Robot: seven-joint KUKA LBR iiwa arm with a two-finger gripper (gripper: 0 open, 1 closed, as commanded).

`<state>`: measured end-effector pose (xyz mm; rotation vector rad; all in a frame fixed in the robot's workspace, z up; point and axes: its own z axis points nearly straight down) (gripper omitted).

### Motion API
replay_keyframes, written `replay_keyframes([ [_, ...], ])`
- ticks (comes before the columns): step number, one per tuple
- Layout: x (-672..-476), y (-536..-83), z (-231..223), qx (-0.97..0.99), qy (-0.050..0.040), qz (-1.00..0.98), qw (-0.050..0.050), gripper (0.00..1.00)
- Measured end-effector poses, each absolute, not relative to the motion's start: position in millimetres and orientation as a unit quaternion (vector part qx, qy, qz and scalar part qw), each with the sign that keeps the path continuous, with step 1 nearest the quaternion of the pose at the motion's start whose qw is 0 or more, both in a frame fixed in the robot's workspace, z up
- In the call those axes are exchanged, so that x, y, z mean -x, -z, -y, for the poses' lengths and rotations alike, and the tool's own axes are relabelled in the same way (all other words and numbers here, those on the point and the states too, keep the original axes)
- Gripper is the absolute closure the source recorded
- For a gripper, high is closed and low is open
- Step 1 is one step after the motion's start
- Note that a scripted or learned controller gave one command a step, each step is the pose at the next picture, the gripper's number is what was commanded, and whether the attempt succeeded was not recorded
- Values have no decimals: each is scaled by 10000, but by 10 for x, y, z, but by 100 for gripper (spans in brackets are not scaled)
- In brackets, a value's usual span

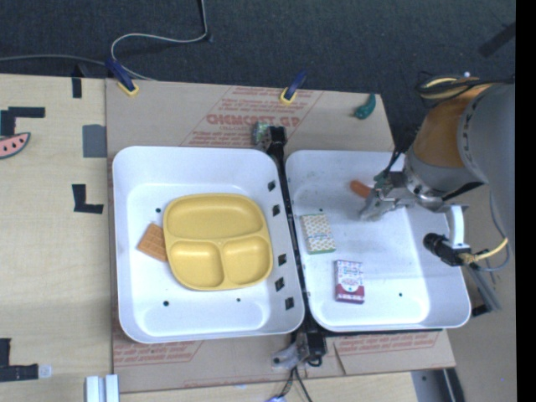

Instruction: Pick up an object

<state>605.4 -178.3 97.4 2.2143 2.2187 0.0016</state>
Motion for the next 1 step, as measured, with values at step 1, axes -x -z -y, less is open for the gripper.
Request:
replay_keyframes([
  [1,-6054,-973,1783,-7064,-5,-7078,34,0],
])
